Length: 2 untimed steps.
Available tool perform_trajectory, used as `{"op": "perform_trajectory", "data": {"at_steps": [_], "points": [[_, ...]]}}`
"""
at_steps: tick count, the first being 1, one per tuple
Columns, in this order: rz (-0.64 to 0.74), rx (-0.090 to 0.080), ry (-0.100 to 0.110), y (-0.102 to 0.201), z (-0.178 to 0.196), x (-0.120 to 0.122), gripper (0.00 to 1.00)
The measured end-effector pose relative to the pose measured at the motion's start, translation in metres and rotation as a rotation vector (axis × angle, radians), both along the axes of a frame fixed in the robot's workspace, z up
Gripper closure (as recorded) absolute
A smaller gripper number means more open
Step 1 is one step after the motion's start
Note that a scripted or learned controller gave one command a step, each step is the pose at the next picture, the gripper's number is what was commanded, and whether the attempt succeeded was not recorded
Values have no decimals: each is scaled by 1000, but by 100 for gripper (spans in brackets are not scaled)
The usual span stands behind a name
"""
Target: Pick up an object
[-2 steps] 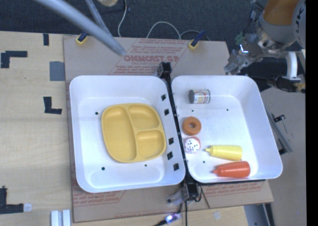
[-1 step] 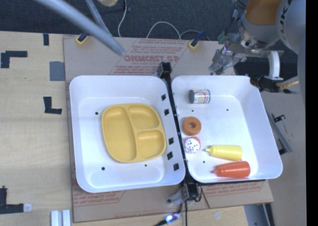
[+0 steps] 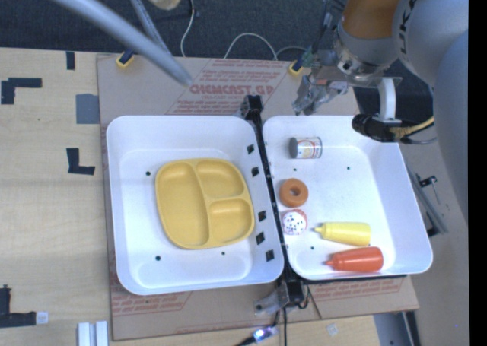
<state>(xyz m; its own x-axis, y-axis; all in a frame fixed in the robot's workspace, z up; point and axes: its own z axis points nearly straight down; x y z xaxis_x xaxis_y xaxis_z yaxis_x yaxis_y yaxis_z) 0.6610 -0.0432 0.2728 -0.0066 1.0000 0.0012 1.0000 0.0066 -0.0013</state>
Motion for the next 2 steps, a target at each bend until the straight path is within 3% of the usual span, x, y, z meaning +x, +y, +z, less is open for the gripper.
{"op": "perform_trajectory", "data": {"at_steps": [2], "points": [[-1,-1,2,107,-21,-1,100]]}}
